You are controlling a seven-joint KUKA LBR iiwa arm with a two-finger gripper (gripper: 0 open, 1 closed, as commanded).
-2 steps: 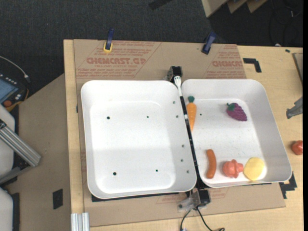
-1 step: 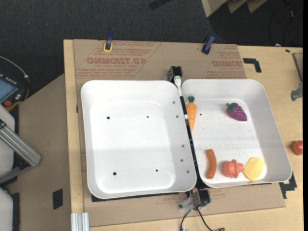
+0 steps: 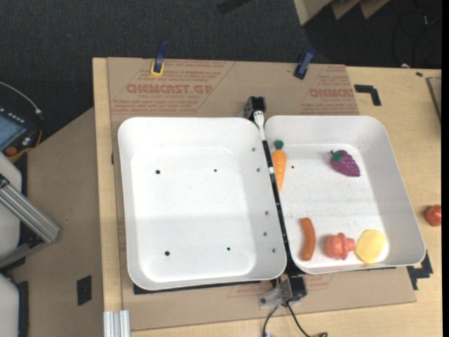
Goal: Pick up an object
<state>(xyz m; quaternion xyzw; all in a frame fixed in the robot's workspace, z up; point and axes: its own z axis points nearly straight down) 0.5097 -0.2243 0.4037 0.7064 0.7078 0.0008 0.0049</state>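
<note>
The right bin [image 3: 393, 188] holds every candidate for the pick. A toy carrot [image 3: 279, 167] lies against the bin's left wall, long axis running up and down the view, green top at the far end. A purple grape bunch [image 3: 345, 163] sits apart in the far right portion. Along the near edge, a row: an orange-red sausage-shaped piece [image 3: 307, 238], long axis also near vertical in view; a small red lumpy toy [image 3: 338, 246] just beside it; a yellow lemon-like piece [image 3: 370, 246] touching or nearly touching the red one. The left bin [image 3: 140, 188] has bare floor with a few dark dots.

An orange-red item [image 3: 433, 215] rests on the bench at the right, outside the bins.

Claw state: cannot be told from here. Judgement: since the arm enters from the right, the lemon and grapes would lie nearest its approach; the carrot, tight to the wall, looks the hardest grasp.
</note>
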